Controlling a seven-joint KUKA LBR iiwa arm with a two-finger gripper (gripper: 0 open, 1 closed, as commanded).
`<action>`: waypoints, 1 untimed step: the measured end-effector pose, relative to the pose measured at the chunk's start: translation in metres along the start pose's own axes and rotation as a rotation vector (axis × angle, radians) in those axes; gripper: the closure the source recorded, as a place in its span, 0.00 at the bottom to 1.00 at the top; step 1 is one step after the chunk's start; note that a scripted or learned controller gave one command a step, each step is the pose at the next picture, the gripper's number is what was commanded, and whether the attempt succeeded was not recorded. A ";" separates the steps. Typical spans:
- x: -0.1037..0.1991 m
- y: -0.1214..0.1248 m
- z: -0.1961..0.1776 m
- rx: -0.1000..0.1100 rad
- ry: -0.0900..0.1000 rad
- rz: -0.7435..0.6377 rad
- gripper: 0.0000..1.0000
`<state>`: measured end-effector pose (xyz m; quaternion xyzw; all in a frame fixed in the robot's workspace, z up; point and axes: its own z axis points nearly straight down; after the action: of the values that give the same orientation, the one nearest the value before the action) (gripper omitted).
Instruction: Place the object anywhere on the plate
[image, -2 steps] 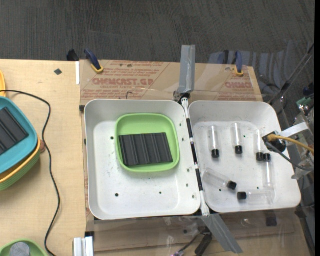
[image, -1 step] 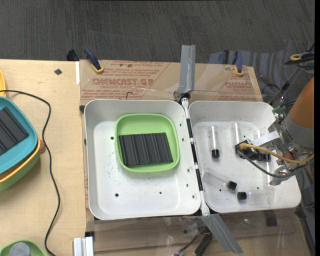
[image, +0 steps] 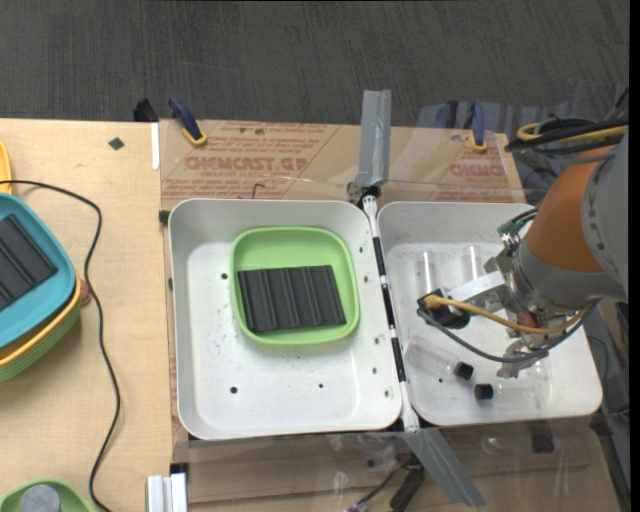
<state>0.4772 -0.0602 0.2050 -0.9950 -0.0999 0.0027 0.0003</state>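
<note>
From my feed, the arm (image: 575, 235) reaches in from the right and hangs over the right bin (image: 425, 405). The gripper (image: 518, 352) sits low over that bin's near right part, close to the floor. I cannot tell whether it is open or closed, because the wrist and cabling cover it from this angle, and I see nothing held in it.

In the left bin (image: 200, 330) the green plate (image: 292, 244) sits toward the far side, well clear of the near wall. A black ribbed slab (image: 292, 298) lies flat on the plate, within its rim, covering most of its floor.

Two small black bits lie on the right bin's floor. One bit (image: 463, 370) is just left of the gripper, and the other bit (image: 484, 392) is a little nearer the front wall. They are apart from each other and not touching the gripper. Some faint clear shapes (image: 450, 268) show near the far wall of that bin; I cannot make out what they are.

On the bench (image: 60, 430) left of the bins a black cable (image: 100, 330) trails past a teal tray (image: 35, 290).
</note>
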 end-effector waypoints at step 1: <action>-0.014 0.065 -0.047 -0.001 0.000 0.002 0.00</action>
<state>0.4770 -0.1265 0.2517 -0.9951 -0.0989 0.0026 0.0000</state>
